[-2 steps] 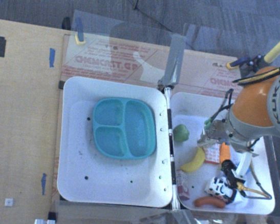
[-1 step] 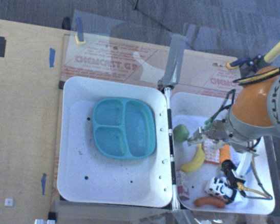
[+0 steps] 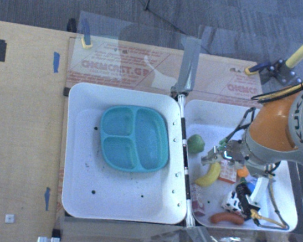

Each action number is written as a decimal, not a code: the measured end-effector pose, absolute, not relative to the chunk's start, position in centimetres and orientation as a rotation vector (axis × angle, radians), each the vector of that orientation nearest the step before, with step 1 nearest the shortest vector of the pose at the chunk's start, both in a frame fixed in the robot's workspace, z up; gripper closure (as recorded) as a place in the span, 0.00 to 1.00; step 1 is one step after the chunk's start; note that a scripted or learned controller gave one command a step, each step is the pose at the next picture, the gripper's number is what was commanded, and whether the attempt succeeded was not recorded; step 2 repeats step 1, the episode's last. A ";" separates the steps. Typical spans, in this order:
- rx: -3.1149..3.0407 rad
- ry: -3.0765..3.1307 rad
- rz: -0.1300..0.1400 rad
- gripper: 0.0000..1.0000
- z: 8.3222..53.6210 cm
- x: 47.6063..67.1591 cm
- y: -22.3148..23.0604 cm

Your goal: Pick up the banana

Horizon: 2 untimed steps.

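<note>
The yellow banana (image 3: pixel 209 175) lies in the right bin (image 3: pixel 287 187), left of its middle, pointing up and to the right. My gripper (image 3: pixel 216 155) hangs right over the banana's upper end, reaching in from the right under the orange band of the arm. Whether it touches the banana is hidden by the wrist.
A green round fruit (image 3: pixel 196 143) sits by the right bin's left wall, just above the banana. A small orange piece (image 3: pixel 242 172), a red and white item (image 3: pixel 226 177) and a red sausage (image 3: pixel 227 218) lie nearby. The left bin (image 3: pixel 76 180) holds a teal divided plate (image 3: pixel 135 139).
</note>
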<state>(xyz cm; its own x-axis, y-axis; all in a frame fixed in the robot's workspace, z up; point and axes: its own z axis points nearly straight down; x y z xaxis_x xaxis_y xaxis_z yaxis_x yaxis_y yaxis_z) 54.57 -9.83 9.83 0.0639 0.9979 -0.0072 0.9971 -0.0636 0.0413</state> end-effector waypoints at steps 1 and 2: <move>2.277 2.122 0.037 1.00 10.7 54.6 -10.0; 2.277 2.122 0.037 1.00 10.7 54.6 -10.0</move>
